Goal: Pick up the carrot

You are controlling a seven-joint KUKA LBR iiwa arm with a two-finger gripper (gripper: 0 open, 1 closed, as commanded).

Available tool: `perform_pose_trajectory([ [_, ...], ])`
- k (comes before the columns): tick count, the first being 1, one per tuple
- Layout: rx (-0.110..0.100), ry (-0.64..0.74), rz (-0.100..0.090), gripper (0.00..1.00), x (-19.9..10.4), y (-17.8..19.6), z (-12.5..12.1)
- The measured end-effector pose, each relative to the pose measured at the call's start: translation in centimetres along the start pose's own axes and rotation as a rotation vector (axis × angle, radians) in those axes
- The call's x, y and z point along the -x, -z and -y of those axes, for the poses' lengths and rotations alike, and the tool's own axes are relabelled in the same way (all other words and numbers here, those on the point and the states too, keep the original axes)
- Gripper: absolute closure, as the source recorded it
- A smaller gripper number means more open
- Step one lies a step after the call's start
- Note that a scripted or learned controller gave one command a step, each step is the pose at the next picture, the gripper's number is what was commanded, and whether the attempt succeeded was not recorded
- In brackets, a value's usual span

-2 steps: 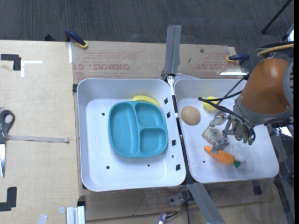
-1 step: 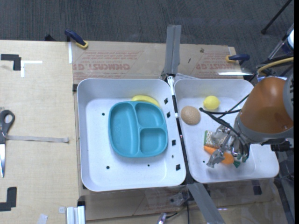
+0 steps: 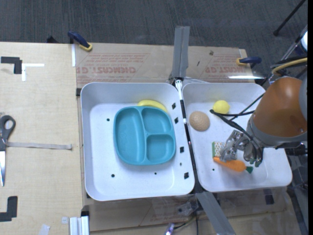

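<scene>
The orange carrot (image 3: 232,165) lies flat near the front of the right bin (image 3: 274,177), its green end pointing right. My gripper (image 3: 240,151) hangs directly over it, just behind and above the carrot, reaching down from the orange-banded wrist (image 3: 281,109). The gripper's body hides part of the bin floor behind the carrot. A small white and green item (image 3: 217,146) lies just to the left of the gripper.
A brown egg-shaped object (image 3: 199,121) and a yellow ball (image 3: 221,106) sit at the back of the right bin. The left bin (image 3: 98,175) holds a blue divided plate (image 3: 145,134) with a yellow object (image 3: 152,103) behind it. Scissors (image 3: 6,127) lie far left.
</scene>
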State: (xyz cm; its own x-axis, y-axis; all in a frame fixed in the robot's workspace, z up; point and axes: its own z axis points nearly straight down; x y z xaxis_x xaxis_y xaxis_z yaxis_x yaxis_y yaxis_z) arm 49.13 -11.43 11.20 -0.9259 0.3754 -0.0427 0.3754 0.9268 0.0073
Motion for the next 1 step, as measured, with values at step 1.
perform_pose_trajectory([
  [1,-0.007,-0.048,-0.039,1.0,-3.53,8.1,-6.44],
])
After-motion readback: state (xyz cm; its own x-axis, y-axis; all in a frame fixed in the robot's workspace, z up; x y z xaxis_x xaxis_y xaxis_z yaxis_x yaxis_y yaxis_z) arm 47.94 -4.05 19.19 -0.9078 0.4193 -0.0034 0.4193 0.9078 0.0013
